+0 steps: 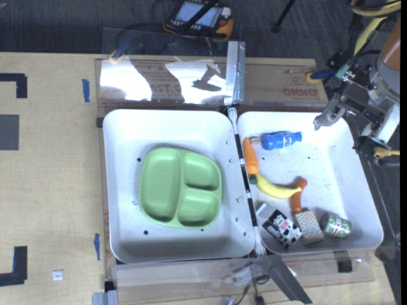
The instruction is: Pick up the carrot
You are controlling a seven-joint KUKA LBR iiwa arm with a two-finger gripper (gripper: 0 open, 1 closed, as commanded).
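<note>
Bins (121, 170): smooth white plastic, slight sheen; green plate (180, 186) matt plastic; carrot (252, 157) smooth orange, looks plastic; banana (280, 187) glossy yellow; blue bottle (280, 140) shiny plastic; can (335, 225) metallic, reflective; bench (51, 170) pale matt wood.

Two bins side by side: left bin (121, 234) holds a sectioned plate (180, 186), roughly centred. Right bin (356, 189) holds the rest. Carrot (252, 157) lies along the left wall, bottle (280, 139) just right of its far end. Banana (278, 187) sits right below the carrot's near end, touching a second carrot (297, 194) on its right. Along the near wall, left to right: patterned block (282, 227), cube (308, 225), can (336, 225). Gripper (332, 115) sits over the far right corner, well apart from the carrot.
</note>
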